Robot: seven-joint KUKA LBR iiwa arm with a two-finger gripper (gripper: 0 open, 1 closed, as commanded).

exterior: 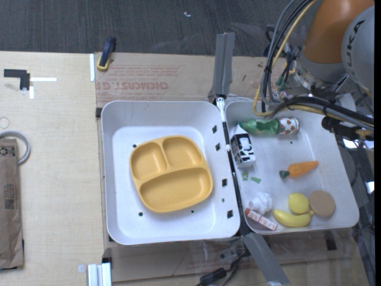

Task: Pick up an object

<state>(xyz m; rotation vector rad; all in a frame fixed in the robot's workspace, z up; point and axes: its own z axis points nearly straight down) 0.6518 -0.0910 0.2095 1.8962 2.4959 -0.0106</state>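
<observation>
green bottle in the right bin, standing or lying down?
Lying down. The green bottle rests on its side along the far wall of the right bin, long axis running left-right, next to a small red-and-white can.

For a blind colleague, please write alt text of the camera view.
Two white bins sit side by side: the left bin holds a yellow divided plate; the right bin holds a carrot, banana, lemon and green bottle. The arm hangs above the right bin's far corner.

The arm (348,34) is a bulky grey body with a rounded, glossy orange band (333,22) above the wrist — black and yellow cables (280,46) loop beside it in a thick bundle, running down to a darker cluster of fittings with small coloured wires.
</observation>
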